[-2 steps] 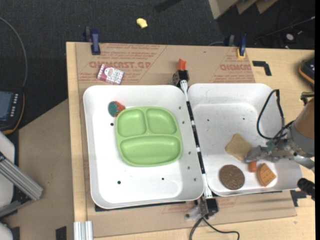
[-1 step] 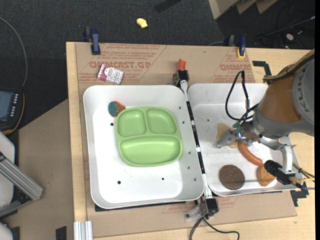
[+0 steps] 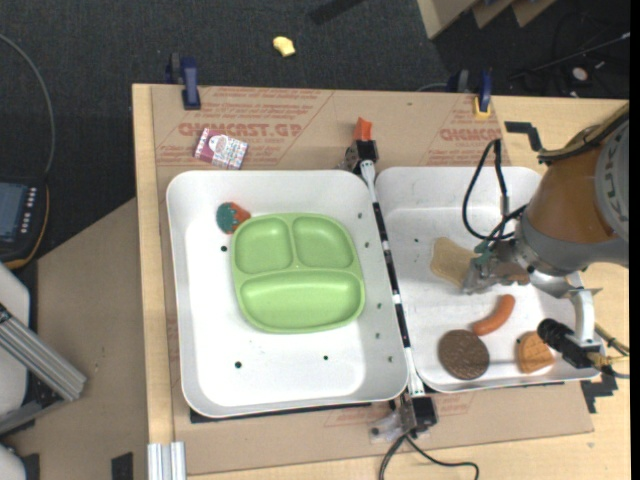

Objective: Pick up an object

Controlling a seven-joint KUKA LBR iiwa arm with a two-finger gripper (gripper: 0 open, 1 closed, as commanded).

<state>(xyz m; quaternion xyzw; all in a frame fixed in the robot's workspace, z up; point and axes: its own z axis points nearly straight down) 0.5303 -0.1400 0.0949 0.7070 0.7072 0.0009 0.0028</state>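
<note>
Where the bins meet, green tray (image 3: 297,273) left, sausage (image 3: 494,315) right; end effector (image 3: 478,271) grip state unclear.

Robotics laboratory test bench. A plywood board (image 3: 300,118) clamped at its rear edge with blue clamps (image 3: 187,80) carries two white bins (image 3: 200,348); cables (image 3: 485,193) trail to the grey arm (image 3: 575,213); dark carpet (image 3: 100,28) surrounds it.

Even overhead light, soft shadows, slightly soft focus.
</note>
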